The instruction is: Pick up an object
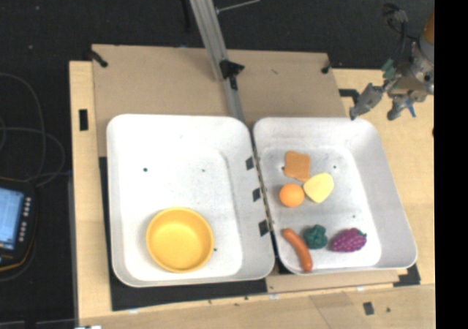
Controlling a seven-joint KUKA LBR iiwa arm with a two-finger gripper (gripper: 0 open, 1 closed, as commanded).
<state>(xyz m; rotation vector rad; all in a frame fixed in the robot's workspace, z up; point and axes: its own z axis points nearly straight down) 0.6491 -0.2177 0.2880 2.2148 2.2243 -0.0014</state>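
On the table (175, 82) two shallow white bins sit side by side. The left bin (175, 152) holds a yellow bowl (180, 239) near its front edge. The right bin (373, 174) holds six small pieces of toy food: a tan slice of bread (297, 165), an orange (292, 195) touching a pale yellow wedge (319, 188), a red sausage (297, 248), a dark green piece (316, 236) just beside it, and a purple bunch of grapes (346, 240). The pincer (384, 103) hangs at the view's right edge, above the right bin's far corner, well apart from the food; it seems to have two prongs spread with nothing between them, though the view there is small and cluttered.
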